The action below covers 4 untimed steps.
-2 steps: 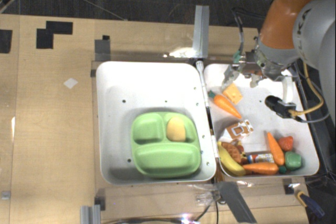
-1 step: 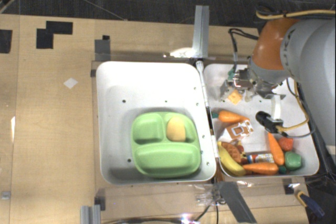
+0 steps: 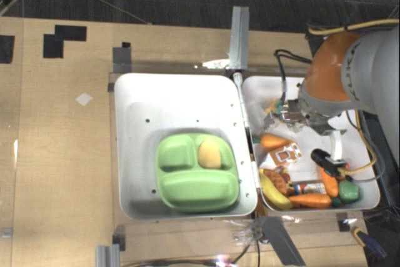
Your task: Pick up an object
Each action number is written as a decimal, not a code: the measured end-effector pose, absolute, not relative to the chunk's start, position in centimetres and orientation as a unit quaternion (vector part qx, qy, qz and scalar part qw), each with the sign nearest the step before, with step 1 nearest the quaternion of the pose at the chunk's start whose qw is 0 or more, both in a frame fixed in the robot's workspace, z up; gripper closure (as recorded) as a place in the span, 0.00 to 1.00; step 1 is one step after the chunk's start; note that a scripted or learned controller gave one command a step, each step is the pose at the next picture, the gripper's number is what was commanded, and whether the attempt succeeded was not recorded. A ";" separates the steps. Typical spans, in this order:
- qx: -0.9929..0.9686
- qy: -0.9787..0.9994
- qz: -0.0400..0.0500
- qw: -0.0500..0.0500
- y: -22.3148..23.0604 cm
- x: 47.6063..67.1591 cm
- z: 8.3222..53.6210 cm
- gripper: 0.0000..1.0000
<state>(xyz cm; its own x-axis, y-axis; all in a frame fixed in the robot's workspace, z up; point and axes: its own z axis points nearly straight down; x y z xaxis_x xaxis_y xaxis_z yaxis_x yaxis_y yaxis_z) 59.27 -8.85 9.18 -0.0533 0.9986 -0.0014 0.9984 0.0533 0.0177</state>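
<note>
My gripper (image 3: pixel 283 112) hangs over the back half of the right bin (image 3: pixel 257 92), on a grey arm with an orange band that reaches in from the right. Just in front of it lies a small orange carrot (image 3: pixel 274 141), apart from the gripper. An orange-and-white patterned piece (image 3: pixel 287 155) sits beside the carrot. Along the bin's front are a yellow banana (image 3: pixel 274 192), a brown lumpy toy (image 3: pixel 280 177), a marker-like tube (image 3: pixel 309 187), a longer carrot (image 3: pixel 310 201) and a green toy (image 3: pixel 349 192). I see nothing held.
The left bin (image 3: pixel 144 103) holds a green divided plate (image 3: pixel 197 183) with a yellow egg-shaped toy (image 3: pixel 210 153) in its back right compartment. A metal post (image 3: pixel 239 40) stands behind the wall between the bins.
</note>
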 end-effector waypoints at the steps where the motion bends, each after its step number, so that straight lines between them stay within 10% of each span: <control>1: 0.695 0.719 0.007 0.008 -11.0 51.4 9.3 0.00; 2: 0.669 0.743 0.002 0.002 -9.6 56.3 11.4 0.00; 3: 0.675 0.738 0.008 0.010 -10.4 50.8 9.4 0.00; 4: 0.659 0.752 0.009 0.015 -9.8 49.7 9.4 0.00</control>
